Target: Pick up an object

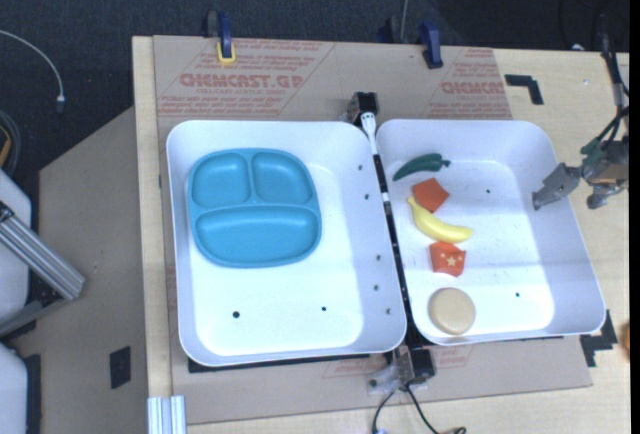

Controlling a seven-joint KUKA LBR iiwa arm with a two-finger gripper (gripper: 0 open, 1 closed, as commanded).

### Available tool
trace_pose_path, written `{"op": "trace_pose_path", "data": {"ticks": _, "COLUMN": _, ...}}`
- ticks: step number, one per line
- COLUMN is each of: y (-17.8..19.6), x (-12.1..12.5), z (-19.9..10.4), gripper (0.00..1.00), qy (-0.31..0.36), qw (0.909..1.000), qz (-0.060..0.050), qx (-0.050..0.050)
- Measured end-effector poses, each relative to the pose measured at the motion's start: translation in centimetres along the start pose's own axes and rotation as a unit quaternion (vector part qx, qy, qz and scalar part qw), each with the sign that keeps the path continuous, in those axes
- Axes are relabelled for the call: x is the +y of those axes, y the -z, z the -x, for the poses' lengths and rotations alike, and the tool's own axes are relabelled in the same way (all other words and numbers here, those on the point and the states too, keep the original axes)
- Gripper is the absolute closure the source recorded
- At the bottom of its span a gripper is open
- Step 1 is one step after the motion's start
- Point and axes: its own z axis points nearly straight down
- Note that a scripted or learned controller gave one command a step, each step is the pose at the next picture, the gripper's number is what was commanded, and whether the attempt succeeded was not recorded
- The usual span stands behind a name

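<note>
Two shallow white bins sit side by side on a brown board in the middle of the frame. The left bin (200, 322) holds a blue divided plate (256, 207) in its upper left part. The right bin (560, 262) holds five small things, all bunched along its left side: a green pepper (421, 165) uppermost, an orange-red block (430, 194) just below it, a yellow banana (437, 225) lying slantwise under that and touching or nearly touching the block, a red piece with a yellow mark (448, 259) below the banana, and a round tan piece (452, 310) lowest, near the bin's bottom rim.

At the right edge of the frame, level with the pepper and the block, the gripper (556, 190) hangs over the upper right rim of the right bin. One dark finger (553, 189) points down and to the left toward the bin floor; whether the jaws stand open or closed cannot be told from this angle, and nothing is seen held between them. All five things lie well apart from the jaws, to their left, with bare white bin floor in between.
</note>
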Motion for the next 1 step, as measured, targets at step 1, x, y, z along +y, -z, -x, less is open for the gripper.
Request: {"op": "trace_pose_path", "data": {"ticks": 1, "y": 0.77, "x": 0.29, "z": -0.09, "gripper": 0.00, "qy": 0.002, "qw": 1.0000, "qz": 0.007, "qx": -0.002}}
